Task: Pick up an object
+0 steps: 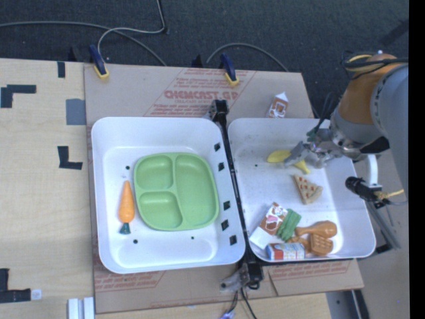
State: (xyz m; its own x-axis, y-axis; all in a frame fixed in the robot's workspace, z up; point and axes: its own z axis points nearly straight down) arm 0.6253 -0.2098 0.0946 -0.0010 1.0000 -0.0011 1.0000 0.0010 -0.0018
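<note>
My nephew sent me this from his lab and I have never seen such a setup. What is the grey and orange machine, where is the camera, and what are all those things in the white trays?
The camera is fixed above a bench and looks down at a slant. The grey and orange machine is a robot arm reaching in from the right; its gripper is its hand. It sits low in the right bin, right at a yellow banana toy. Whether it grips the toy is too small to tell.

That bin also holds a waffle-like wedge and a pile of toy food and small cartons near the front. The left bin holds a green divided plate with a toy carrot beside it. A small milk carton stands on the cardboard behind the bins.
</note>
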